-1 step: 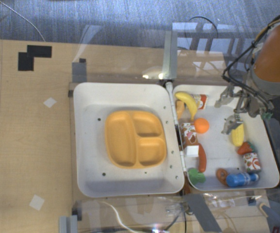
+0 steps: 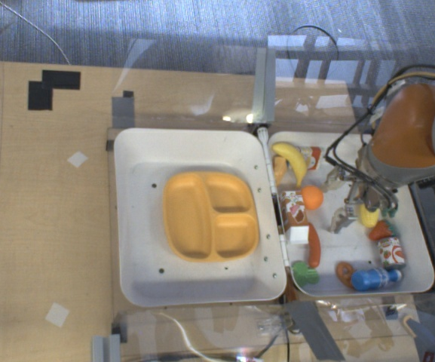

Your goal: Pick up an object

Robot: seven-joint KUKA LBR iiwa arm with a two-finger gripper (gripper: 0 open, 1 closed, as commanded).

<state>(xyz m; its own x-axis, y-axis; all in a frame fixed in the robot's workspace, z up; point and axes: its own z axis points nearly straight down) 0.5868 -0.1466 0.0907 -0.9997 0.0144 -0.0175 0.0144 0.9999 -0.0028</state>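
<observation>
The right bin [image 2: 421, 266] holds several small items. Among them are a yellow banana [image 2: 291, 161], an orange ball [image 2: 312, 197], a red carton [image 2: 295, 210], a white cube [image 2: 298, 235] and a red sausage [image 2: 314, 248]. A green piece [image 2: 304, 274], a blue bottle [image 2: 373, 279] and a red-and-white can [image 2: 391, 253] lie along the near side. My gripper [image 2: 353, 208] hangs low over the middle of this bin. It is right beside a yellow lemon-like piece [image 2: 370, 217], which the wrist partly covers.
In the left bin [image 2: 138, 277] lies an orange divided tray [image 2: 209, 216]. A metal divider [image 2: 271, 194] runs between the two bins. A black cable loops from the arm [image 2: 405, 130] over the right bin's far side.
</observation>
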